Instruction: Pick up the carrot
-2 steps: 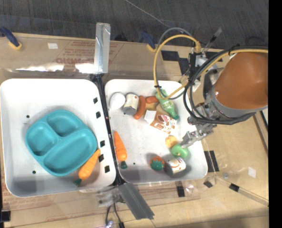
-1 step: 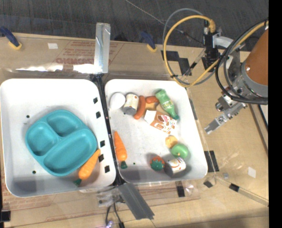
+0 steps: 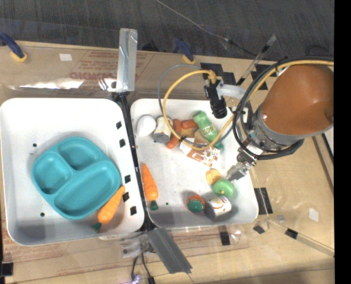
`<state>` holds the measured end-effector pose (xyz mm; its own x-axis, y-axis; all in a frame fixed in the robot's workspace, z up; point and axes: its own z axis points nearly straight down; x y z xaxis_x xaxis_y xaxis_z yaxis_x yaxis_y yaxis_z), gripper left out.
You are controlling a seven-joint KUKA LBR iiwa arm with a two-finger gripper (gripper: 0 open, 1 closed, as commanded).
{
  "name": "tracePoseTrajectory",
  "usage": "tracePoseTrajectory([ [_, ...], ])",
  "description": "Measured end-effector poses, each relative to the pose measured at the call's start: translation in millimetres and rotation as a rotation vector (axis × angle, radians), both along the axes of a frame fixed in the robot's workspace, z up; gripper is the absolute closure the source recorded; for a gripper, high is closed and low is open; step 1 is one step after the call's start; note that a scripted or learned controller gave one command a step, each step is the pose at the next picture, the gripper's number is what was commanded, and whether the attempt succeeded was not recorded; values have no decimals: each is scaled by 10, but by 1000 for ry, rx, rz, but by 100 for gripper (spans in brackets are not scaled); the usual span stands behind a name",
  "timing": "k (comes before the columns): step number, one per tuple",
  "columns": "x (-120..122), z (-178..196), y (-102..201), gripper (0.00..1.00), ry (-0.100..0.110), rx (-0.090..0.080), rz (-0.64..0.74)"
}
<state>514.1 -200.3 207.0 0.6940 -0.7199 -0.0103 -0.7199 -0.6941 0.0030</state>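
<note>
One orange carrot (image 3: pixel 149 183) with a green stem end lies in the right bin (image 3: pixel 175 176), along its left wall. A second carrot (image 3: pixel 110 206) rests in the left bin (image 3: pixel 16 158), against the lower right edge of the teal plate (image 3: pixel 75 176). My gripper (image 3: pixel 238 170) hangs low over the right side of the right bin, just above a green round fruit (image 3: pixel 224 187) and beside a small yellow piece (image 3: pixel 213 174). It is well to the right of both carrots, and nothing shows in its grasp.
The right bin also holds a white egg (image 3: pixel 146 125), a grey piece (image 3: pixel 161 136), red and green toy foods (image 3: pixel 202 126), a printed packet (image 3: pixel 202 154), a red fruit (image 3: pixel 195 203) and a small can (image 3: pixel 218 206). A yellow cable (image 3: pixel 169 84) loops over the bin's back.
</note>
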Motion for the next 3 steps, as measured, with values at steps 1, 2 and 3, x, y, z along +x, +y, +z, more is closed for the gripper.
tracePoseTrajectory([
  [1,310,1472,96,100,-20,-7,260],
  [2,335,284,-75,100,-4,6,420],
  [3,510,1020,-72,100,-19,-1,604],
])
